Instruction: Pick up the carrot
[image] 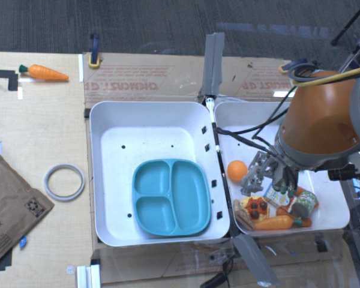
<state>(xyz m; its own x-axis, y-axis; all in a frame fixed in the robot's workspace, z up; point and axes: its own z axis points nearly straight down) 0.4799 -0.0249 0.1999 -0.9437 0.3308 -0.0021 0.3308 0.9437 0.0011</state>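
Note:
An orange carrot (275,222) lies at the front edge of the right bin (336,218), among other toy foods. My gripper (269,183) hangs just above and behind that pile, under the orange wrist band. Its grey fingers (252,179) stand apart, open, with nothing between them. A second carrot (45,72) with a green top lies outside the bins, on the wooden bench at the far left back.
An orange ball (237,170) sits left of the gripper in the right bin. A pizza-like toy (255,207) and a green-labelled item (303,201) flank the carrot. The left bin (108,161) holds a teal divided plate (171,197). A tape ring (64,181) lies on the bench.

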